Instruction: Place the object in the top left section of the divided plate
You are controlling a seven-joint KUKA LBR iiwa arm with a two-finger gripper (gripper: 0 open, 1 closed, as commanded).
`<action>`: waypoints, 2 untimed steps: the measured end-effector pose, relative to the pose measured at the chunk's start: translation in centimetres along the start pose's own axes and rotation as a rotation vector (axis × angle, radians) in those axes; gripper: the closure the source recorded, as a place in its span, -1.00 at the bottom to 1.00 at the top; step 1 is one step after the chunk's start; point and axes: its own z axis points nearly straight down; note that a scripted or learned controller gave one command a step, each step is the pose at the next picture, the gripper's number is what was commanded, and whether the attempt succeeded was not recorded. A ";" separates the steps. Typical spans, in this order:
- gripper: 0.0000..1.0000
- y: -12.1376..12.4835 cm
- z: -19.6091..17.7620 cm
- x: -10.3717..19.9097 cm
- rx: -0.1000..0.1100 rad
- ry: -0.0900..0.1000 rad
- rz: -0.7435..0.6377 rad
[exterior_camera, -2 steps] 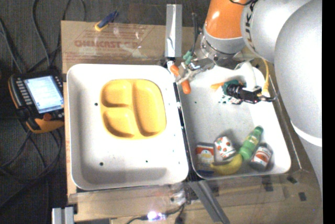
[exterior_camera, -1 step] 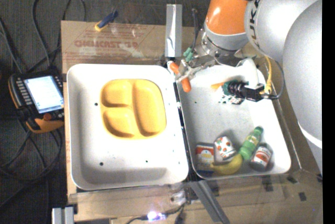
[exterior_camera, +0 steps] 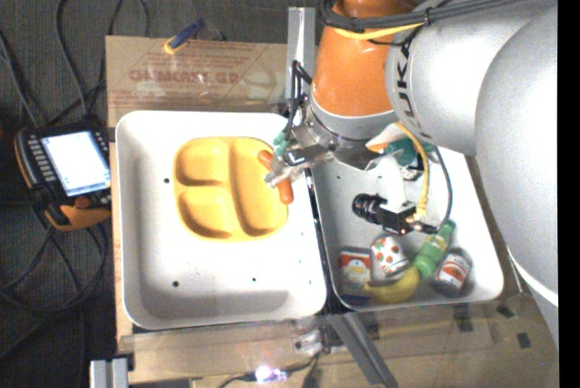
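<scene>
Over the yellow divided plate's (exterior_camera: 222, 187) right edge, gripper (exterior_camera: 283, 169) closed on an orange carrot-like object (exterior_camera: 277, 175).

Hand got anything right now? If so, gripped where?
Looks like yes: the hand has an orange carrot-like object between its fingers, gripped about mid-length, both ends sticking out, over the right edge of the yellow divided plate.

The grey arm (exterior_camera: 489, 60) reaches in from the right, its orange band (exterior_camera: 358, 60) just above the wrist. The gripper (exterior_camera: 283, 169) points down and to the left, its fingers closed on a small orange carrot (exterior_camera: 276, 176).
</scene>
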 end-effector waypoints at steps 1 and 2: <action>1.00 1.6 0.7 8.0 0.000 -0.001 -0.190; 1.00 4.8 0.2 5.6 -0.002 -0.006 -0.346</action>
